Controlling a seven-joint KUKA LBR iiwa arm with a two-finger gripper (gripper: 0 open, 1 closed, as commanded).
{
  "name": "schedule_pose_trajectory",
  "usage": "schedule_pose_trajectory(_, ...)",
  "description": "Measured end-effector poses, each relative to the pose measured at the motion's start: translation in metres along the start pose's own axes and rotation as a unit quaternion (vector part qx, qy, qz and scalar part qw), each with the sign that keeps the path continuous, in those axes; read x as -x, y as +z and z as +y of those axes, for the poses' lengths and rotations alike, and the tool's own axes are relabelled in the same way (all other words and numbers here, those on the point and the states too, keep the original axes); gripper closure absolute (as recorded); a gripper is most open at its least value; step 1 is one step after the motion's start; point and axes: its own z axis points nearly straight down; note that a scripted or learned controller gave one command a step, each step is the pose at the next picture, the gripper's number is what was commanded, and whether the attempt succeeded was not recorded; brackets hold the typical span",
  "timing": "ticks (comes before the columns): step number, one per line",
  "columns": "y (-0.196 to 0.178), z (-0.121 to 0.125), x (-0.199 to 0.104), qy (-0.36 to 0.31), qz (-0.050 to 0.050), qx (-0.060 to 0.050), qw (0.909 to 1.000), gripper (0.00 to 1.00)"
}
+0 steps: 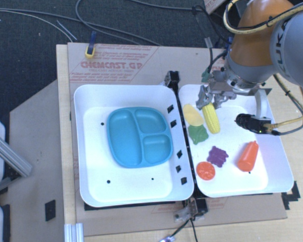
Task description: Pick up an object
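Observation:
My gripper (210, 99) hangs over the back left part of the right bin (272, 180), just above the upper end of a yellow corn cob (211, 118). The corn lies on the bin floor, and I cannot make out whether the gripper touches it. Left of the corn are a pale yellow piece (192, 115) and a green piece (198, 133). Toward the front lie purple grapes (218, 156), a red tomato (206, 171) and an orange carrot (248, 156).
The left bin (86, 135) holds a blue divided plate (140, 136). A black divider strip (179, 130) runs between the bins. A black fitting with a yellow cable (252, 121) juts over the right bin beside the arm. Cables lie on the dark floor behind the bench.

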Motion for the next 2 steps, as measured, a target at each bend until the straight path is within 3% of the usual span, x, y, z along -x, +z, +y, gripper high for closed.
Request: schedule_pose_trajectory(2, -0.001, -0.055, -0.089, -0.001, 0.0, 0.0, 1.0, 1.0)
